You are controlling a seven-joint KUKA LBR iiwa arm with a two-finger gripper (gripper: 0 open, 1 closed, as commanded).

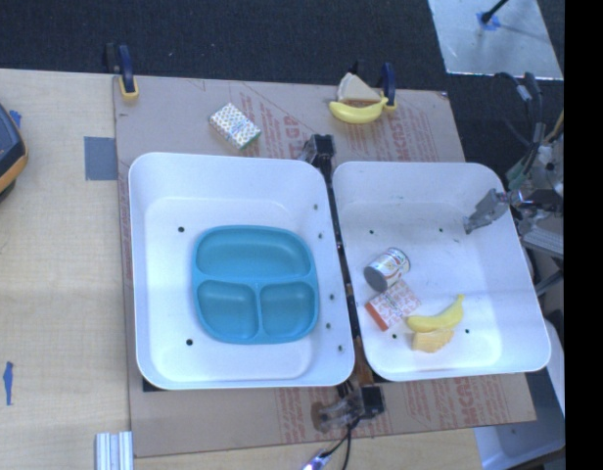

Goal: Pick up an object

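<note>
While nothing is held, the can, packet and banana are seen clustered low in the right bin, the banana's long axis slanting up-right. Up and right of them, the pincer is poised; its state cannot be told.

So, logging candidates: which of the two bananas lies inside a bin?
The banana in the right bin, beside the can; the other banana lies on cardboard above the bins.

Gripper at view's right edge, low, angled leftward; arm mostly cropped.
</note>
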